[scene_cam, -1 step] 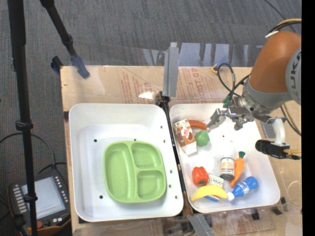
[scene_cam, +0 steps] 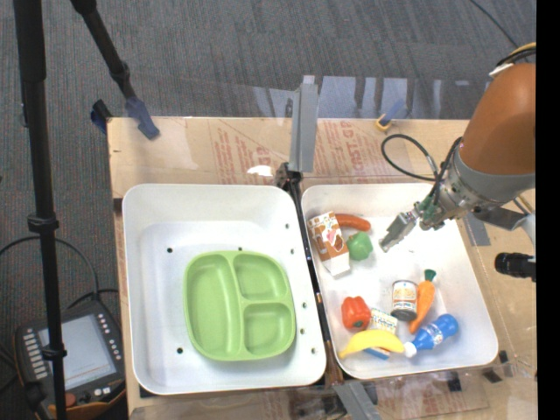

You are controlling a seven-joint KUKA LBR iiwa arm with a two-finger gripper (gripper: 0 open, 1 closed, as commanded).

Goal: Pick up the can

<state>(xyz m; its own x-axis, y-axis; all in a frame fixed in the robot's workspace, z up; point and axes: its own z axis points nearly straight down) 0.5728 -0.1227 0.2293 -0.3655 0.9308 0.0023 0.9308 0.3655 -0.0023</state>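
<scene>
**A:** Can (scene_cam: 404,299), where is it sitting?

**B:** It is standing upright in the right bin (scene_cam: 464,261), toward the near side, with its left edge just beside the red pepper (scene_cam: 353,311) and the carrot (scene_cam: 423,297) leaning against its right side. The banana (scene_cam: 374,344) is lying below it, and the blue bottle (scene_cam: 435,332) is lying below and to the right.

**A:** And the arm?

**B:** The arm (scene_cam: 499,138) is reaching in from the right, its orange band bulging above the wrist, and the wrist is angling down and to the left. The gripper (scene_cam: 395,231) is hanging above and slightly left of the can, well apart from it, pointing toward the green ball (scene_cam: 360,246).

**A:** Are the fingers wide or closed?

**B:** I cannot tell; they are too small and dark to read. Nothing is showing between them.

**A:** What else is lying near the can?

**B:** A carton (scene_cam: 329,241) and a sausage (scene_cam: 353,222) are lying above and to the left of it. Far to the left of the can, the left bin (scene_cam: 149,269) is holding a green divided tray (scene_cam: 239,304).
</scene>
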